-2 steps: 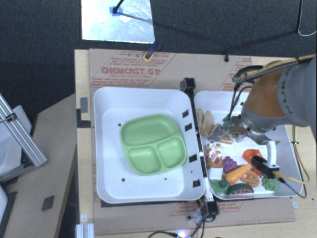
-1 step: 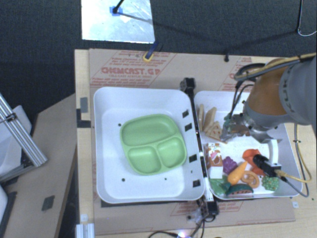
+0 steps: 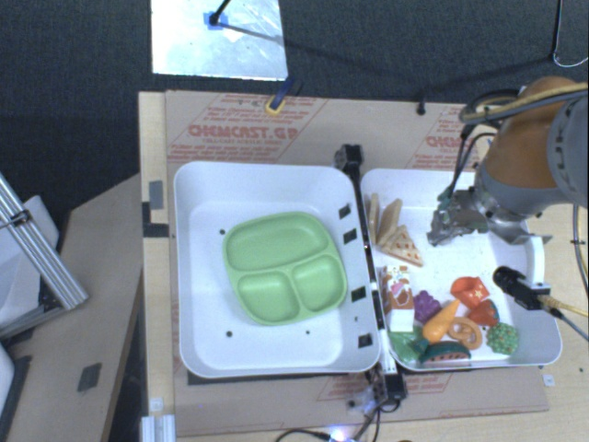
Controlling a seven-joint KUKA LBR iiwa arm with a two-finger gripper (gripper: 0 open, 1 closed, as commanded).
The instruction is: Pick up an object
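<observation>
**Two bins, one arm, assorted toy food**

Two white bins sit side by side. The left bin (image 3: 198, 247) carries one green three-compartment plate (image 3: 285, 267) at its centre. The right bin (image 3: 543, 339) carries toy food: one pizza slice (image 3: 401, 245) near its left wall, and one orange pepper (image 3: 469, 290), one carrot (image 3: 441, 320) and one broccoli (image 3: 502, 338) along its near edge. The gripper (image 3: 449, 225) hangs over the right bin's middle; whether the claw is spread cannot be told.

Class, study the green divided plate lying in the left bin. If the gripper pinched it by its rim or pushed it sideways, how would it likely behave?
The green divided plate looks like moulded plastic, so probably stiff and light for its size. It lies flat and low in the left bin, so a push would likely slide it rather than tip it. Its smooth, rounded rim may slip from the gripper.
</observation>
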